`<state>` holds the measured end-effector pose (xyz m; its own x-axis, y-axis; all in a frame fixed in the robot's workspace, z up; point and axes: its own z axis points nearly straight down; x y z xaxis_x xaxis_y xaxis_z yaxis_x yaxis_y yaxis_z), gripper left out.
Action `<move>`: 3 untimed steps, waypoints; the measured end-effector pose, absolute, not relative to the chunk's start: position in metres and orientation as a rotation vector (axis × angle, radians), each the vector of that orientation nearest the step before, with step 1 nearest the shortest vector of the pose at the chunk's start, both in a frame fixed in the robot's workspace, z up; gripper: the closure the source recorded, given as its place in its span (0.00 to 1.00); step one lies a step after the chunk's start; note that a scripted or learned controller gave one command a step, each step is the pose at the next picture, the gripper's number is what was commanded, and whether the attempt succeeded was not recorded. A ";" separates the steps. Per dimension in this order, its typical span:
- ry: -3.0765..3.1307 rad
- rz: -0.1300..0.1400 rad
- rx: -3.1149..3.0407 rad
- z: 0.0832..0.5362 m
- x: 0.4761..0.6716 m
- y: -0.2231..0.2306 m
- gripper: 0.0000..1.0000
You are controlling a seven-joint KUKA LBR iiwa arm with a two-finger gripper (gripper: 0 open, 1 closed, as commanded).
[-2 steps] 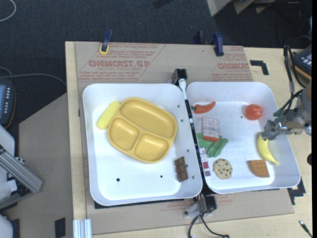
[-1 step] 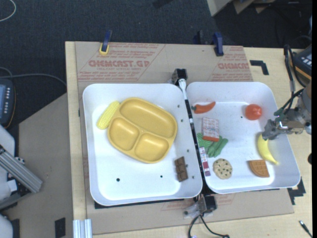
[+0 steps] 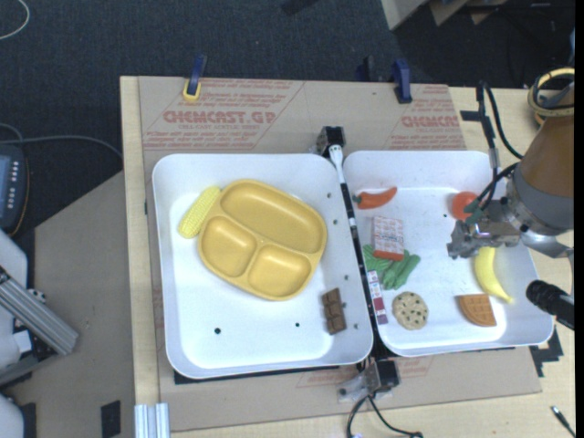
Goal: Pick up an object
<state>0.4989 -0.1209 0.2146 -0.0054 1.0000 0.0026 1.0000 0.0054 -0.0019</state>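
My gripper [image 3: 467,241] hangs low over the right side of the right bin [image 3: 429,173], coming in from the right. Its tip is just above the upper end of a yellow banana [image 3: 494,278]; whether it touches the banana I cannot make out. A red round piece [image 3: 462,203] lies just behind the gripper, partly covered by it. An orange waffle-like wedge [image 3: 476,309] and a chocolate-chip cookie [image 3: 411,310] lie near the bin's front. Green beans [image 3: 395,268], a pink-and-white packet [image 3: 388,234] and a red chili [image 3: 377,196] lie toward the bin's left.
The left bin [image 3: 228,331] holds a yellow divided plate [image 3: 261,239], a corn cob [image 3: 199,212] at the plate's left edge and a brown chocolate bar [image 3: 334,309] near the front right. Cables run past the arm at the right.
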 end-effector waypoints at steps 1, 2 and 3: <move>-2.229 -0.002 -2.216 0.213 0.516 -0.070 1.00; -2.228 -0.003 -2.216 0.212 0.526 -0.021 1.00; -2.230 -0.006 -2.215 0.230 0.526 0.033 1.00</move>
